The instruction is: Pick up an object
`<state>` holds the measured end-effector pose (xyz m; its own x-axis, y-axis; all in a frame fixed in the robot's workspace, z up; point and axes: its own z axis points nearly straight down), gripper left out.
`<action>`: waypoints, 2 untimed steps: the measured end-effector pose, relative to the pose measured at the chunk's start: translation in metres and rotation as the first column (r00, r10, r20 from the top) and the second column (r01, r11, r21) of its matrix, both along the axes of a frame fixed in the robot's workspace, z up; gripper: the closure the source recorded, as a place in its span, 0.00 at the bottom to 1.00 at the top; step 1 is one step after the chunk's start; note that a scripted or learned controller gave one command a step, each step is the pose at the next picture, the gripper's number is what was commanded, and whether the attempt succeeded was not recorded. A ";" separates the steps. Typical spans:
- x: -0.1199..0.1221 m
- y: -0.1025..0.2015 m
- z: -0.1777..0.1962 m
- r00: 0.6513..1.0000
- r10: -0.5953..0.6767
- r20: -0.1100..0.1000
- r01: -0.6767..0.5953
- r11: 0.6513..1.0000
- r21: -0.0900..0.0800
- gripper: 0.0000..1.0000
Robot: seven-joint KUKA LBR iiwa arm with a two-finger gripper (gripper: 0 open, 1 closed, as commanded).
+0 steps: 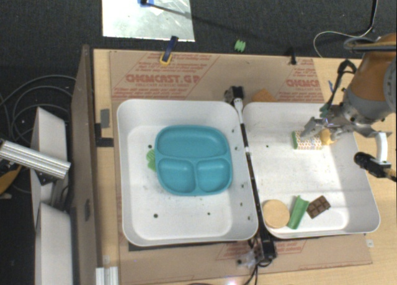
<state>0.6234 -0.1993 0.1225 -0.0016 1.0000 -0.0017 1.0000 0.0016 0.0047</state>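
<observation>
Two white bins side by side: left bin (pixel 133 215), right bin (pixel 356 200). Blue divided tray (pixel 192 159) centre of left bin. Arm (pixel 375 85) in from right, over right bin's upper part. Gripper (pixel 317 130) low, just beside/over small patterned block w/ green edge (pixel 306 142); grip state can't tell. Near front wall: tan disc (pixel 276 213), green stick (pixel 297 212), brown piece (pixel 318 206).

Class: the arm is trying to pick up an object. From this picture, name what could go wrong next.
1. The gripper sits over a small patterned block near the right bin's far side, so a closing grasp might nudge it away.
2. The tan disc, green stick and brown piece lie clustered, so picking one might disturb another.
</observation>
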 end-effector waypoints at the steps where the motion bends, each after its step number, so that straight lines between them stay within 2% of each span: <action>1: 0.026 -0.004 -0.029 1.000 0.007 0.004 -0.007 1.000 0.006 0.00; 2: 0.028 -0.007 -0.014 1.000 0.008 0.018 -0.008 1.000 -0.005 1.00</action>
